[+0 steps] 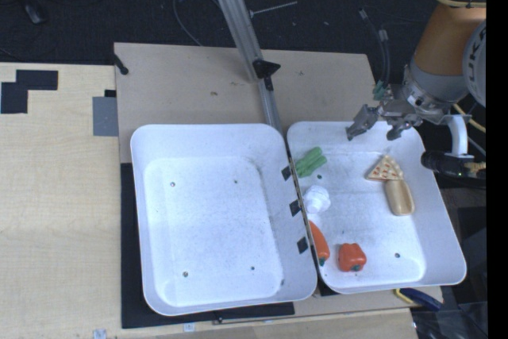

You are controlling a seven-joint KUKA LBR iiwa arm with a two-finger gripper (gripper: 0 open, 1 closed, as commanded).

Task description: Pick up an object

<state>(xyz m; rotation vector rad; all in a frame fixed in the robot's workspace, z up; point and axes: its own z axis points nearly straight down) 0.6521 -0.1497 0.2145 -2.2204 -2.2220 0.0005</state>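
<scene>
Over the far right corner of the right shallow white bin, grey arm with orange band reaching in, two-finger gripper hovering with fingers spread apart, nothing between them. Below and slightly right, well clear of the gripper: tan triangular waffle-patterned piece touching a light brown oblong bread-like item. Along the bin's left wall: green ridged vegetable piece, crumpled white lump beneath it, long orange carrot-like item nearer the front. Beside that, red pepper-shaped toy. Left shallow white bin alongside, touching at the shared edge.
</scene>
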